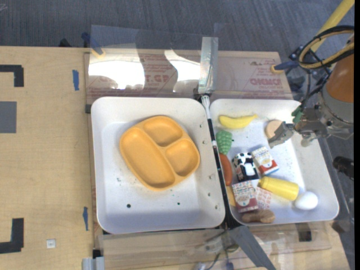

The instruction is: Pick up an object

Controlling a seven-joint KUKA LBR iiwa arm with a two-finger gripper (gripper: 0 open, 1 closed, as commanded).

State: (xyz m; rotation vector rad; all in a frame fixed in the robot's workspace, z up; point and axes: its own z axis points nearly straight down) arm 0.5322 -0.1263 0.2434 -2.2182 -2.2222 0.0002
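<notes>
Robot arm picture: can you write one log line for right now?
gripper: over right bin, near banana | yellow plate: in left bin | nothing held

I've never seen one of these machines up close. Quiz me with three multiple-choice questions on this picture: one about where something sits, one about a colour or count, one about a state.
1. Where does the orange divided plate lie?
A. left bin
B. right bin
C. on the bench outside the bins

2. How many compartments does that plate have?
A. two
B. three
C. five

3. How does the yellow banana lie?
A. gripped in the claw
B. resting in the right bin, near its far edge
C. on the plate

Answers:
1 A: it sits alone in the left bin.
2 B: three hollows show.
3 B: it lies on the bin floor, apart from the claw.
</notes>
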